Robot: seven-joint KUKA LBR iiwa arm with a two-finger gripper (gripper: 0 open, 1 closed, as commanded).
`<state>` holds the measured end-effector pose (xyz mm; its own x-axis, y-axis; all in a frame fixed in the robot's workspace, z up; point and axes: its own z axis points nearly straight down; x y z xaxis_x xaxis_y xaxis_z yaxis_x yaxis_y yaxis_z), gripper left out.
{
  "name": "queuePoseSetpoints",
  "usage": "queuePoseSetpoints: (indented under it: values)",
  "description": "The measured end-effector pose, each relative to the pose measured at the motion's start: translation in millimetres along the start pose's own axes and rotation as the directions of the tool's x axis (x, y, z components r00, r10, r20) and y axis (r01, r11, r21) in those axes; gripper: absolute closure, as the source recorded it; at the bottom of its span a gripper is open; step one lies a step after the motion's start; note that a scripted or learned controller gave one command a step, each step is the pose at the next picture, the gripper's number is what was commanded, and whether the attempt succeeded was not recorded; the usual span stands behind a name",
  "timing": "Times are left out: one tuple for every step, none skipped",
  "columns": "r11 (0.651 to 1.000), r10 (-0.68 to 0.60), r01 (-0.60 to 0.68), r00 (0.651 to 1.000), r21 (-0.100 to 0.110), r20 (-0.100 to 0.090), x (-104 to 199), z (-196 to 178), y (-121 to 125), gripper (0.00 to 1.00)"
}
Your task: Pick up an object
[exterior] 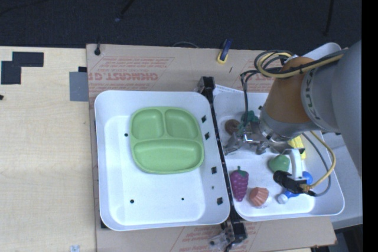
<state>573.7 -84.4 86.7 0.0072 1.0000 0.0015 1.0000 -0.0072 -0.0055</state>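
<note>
You see the gripper low in the right bin near the purple grapes; whether it grasps, I cannot tell.

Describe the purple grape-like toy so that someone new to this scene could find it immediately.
Look in the right-hand shallow white bin, near its front left corner beside the black divider between the bins. The purple bumpy plastic grape bunch lies there, left of a small orange rounded toy; it alone is purple and knobbly.

We see glossy white plastic bins, a smooth matt green plastic plate, a pale wood-grain bench and printed brown cardboard.
</note>
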Motion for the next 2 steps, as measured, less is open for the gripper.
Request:
queuePoseSetpoints:
  values:
    - [1.000, 0.009, -0.009, 1.000, 0.002, 0.000, -2, -10, -1, 1.00]
    - [1.000, -0.004, 0.004, 1.000, -0.008, 0.001, 2, -72, -1, 1.00]
